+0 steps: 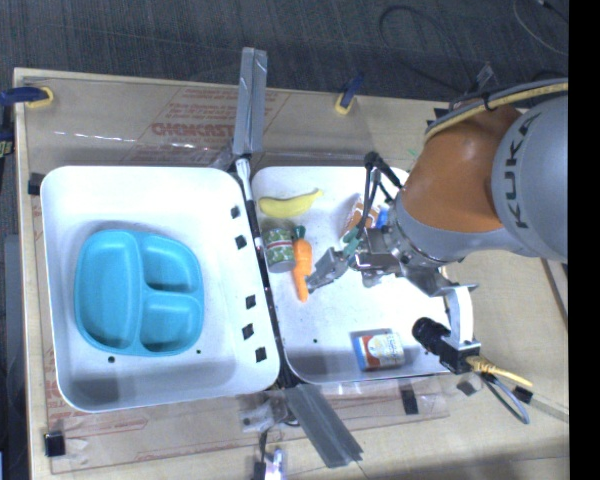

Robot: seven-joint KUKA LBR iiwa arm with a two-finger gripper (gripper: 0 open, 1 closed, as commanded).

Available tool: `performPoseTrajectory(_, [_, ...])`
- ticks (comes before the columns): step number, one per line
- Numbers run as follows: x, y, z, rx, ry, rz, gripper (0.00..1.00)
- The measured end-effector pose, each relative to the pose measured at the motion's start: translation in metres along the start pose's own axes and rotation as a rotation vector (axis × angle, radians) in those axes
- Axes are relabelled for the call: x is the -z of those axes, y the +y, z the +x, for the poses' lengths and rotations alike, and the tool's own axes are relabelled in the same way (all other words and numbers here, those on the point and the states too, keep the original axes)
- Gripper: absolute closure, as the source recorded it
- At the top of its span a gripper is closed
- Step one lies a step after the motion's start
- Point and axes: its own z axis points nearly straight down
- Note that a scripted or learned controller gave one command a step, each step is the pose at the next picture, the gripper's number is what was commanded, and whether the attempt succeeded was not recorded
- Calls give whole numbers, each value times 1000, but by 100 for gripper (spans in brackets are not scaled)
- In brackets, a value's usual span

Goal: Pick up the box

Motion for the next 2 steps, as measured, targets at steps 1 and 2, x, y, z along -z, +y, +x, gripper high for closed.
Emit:
performPoseTrajectory(1, [-97,-9,-63,-80,0,1,0])
performPoseTrajectory(2, [-101,29,-17,194,-1,-3,0])
